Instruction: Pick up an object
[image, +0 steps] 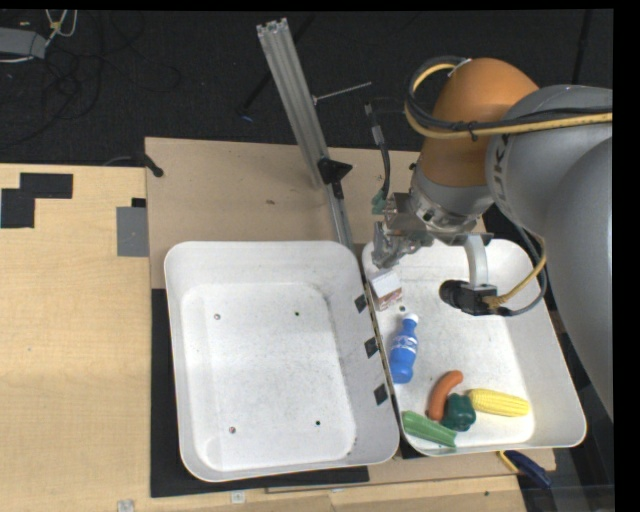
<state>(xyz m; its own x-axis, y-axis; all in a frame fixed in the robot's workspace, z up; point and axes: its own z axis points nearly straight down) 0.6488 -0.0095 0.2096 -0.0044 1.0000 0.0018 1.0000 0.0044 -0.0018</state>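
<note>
My gripper (386, 252) hangs over the far left corner of the right bin (556, 398), close to the divider between the two bins. Just below it lies a small white box with a red mark (386, 292), and I cannot tell whether the two touch. A blue bottle with a white cap (403, 350) lies further toward the front along the bin's left wall. At the front of the same bin, an orange sausage-shaped piece (445, 392), a dark green pepper (460, 411), a yellow corn cob (498, 403) and a light green cucumber (428, 429) are bunched together.
The left bin (182, 262) is a wide white tray beside the right one. A slanted metal rail (297, 100) rises behind the bins near the gripper. A black cable fitting (468, 296) hangs from the arm over the right bin.
</note>
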